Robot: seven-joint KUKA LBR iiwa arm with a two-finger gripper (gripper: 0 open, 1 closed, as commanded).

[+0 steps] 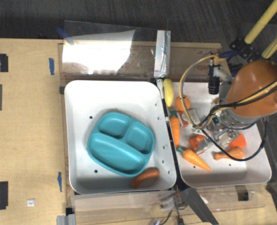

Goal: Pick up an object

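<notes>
Carrots [196, 159] and other toy food crowd the right bin [256, 172].
Gripper [217, 136] sits low among them; whether it grips anything, I cannot tell. Left bin [77, 102] holds a teal tray [121, 143] and a sausage [145, 177].

A teal divided plate [121, 143] lay flat in the left white bin [82, 97], with a reddish sausage [145, 176] just beside its lower rim. A clear plastic sheet [98, 53] stood behind that bin (it caught glare). The wooden desk [23, 125] to the left carried black tape marks [0, 62] and blue tape [51, 65].
</notes>
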